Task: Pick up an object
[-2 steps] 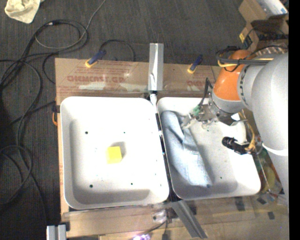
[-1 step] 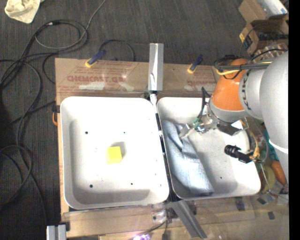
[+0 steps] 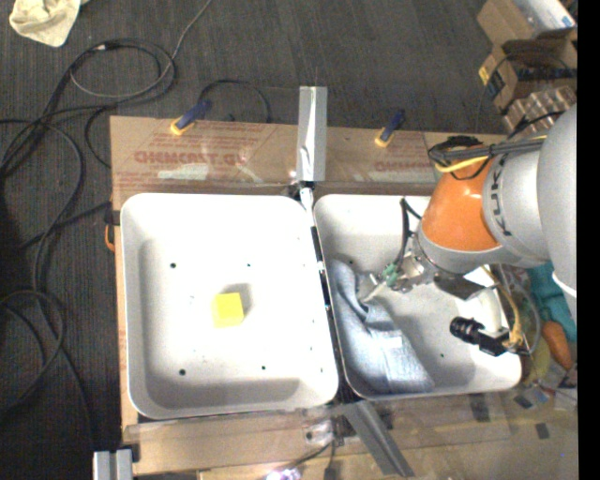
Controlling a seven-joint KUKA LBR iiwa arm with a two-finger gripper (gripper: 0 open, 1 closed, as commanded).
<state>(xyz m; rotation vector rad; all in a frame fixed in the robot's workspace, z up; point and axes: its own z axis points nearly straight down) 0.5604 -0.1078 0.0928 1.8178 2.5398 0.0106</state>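
Over right bin [image 3: 367,223], near its 9 o'clock wall, we see tool [image 3: 386,277] at grey cloth's [image 3: 380,352] 12 o'clock end; tool state we cannot tell. Yellow block [image 3: 229,308] sits mid left bin [image 3: 187,234], well apart, at tool's 9 o'clock.

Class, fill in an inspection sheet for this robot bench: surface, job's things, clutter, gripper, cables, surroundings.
Surface: left bin and right bin, white, on cardboard sheet.
Job's things: yellow block in left bin; grey cloth in right bin.
Clutter: two clamps at cardboard's far edge.
Gripper: gripper above right bin, beside cloth's upper end.
Cables: black cables looping on floor, left of bench.
Surroundings: dark carpet, pale rag, cardboard boxes.
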